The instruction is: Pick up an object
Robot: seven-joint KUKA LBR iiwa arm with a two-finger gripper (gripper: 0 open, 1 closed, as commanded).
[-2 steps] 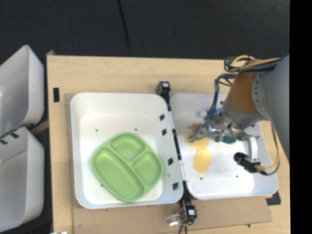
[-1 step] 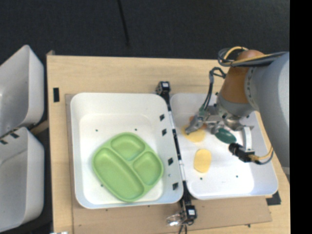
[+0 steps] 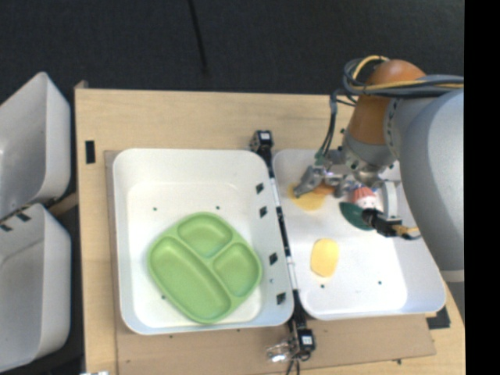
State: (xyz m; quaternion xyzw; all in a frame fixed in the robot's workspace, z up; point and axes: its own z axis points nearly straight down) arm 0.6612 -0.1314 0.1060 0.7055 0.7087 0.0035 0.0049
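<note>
In the right bin (image 3: pixel 391 287), my gripper (image 3: pixel 348 203) hangs low over the far half, open, with one finger (image 3: pixel 307 182) to the left and the other to the right. A yellow-orange lump (image 3: pixel 311 201) lies just under the left finger. A dark green and red object (image 3: pixel 358 211) sits between the fingers, partly hidden by the gripper. Nearer the front, a yellow rounded object (image 3: pixel 325 257) lies apart from the gripper. Nothing is lifted.
The left bin (image 3: pixel 133 178) holds a green divided plate (image 3: pixel 205 266) in its front half. The ridge between the bins (image 3: pixel 279 225) runs just left of the gripper. The arm's grey body (image 3: pixel 437 178) covers the right bin's far right side.
</note>
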